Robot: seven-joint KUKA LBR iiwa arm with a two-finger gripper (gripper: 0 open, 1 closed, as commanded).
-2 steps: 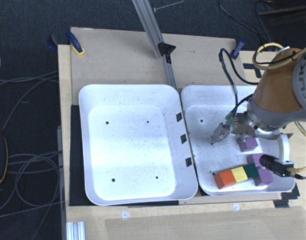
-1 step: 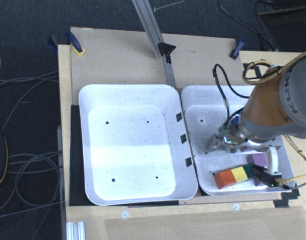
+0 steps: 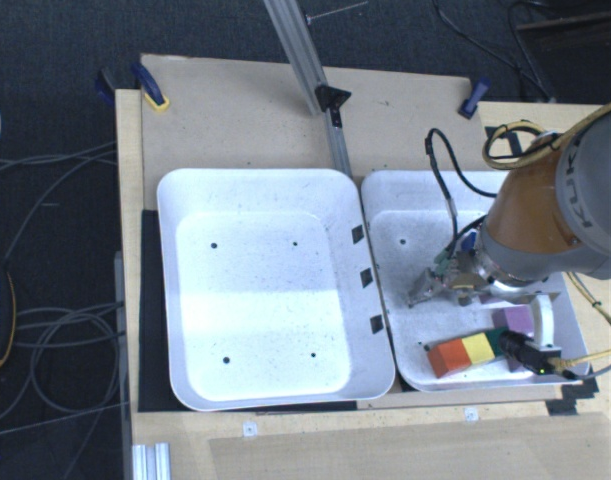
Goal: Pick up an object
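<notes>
White plastic, both bins; the left bin (image 3: pixel 260 288) shows a bare speckled floor with four small dark dots near its corners, nothing lying in it; its rim stands just beside the rim of the right bin (image 3: pixel 405 268), with three small black clips along the seam between them. Wooden bench (image 3: pixel 235 118) open behind both bins; blue clamps at its back edge, left and right; a grey metal bar slants down from the top to the gap between the bins.

Right bin: gripper (image 3: pixel 430 286) low over the floor near the bin's middle, its metal fingers pointing left; whether the jaws are spread or pressed together cannot be told from this angle; nothing seen pinched. Orange wrist band (image 3: pixel 520 208) above and right of it, covering the bin's right part.

Objects sit at the front of the right bin: a block (image 3: pixel 463 354) striped orange, yellow and green, near the front rim; right of it a purple piece (image 3: pixel 515 319) with a white curved part beside it; both apart from the gripper. Back-left floor of this bin lies open.
</notes>
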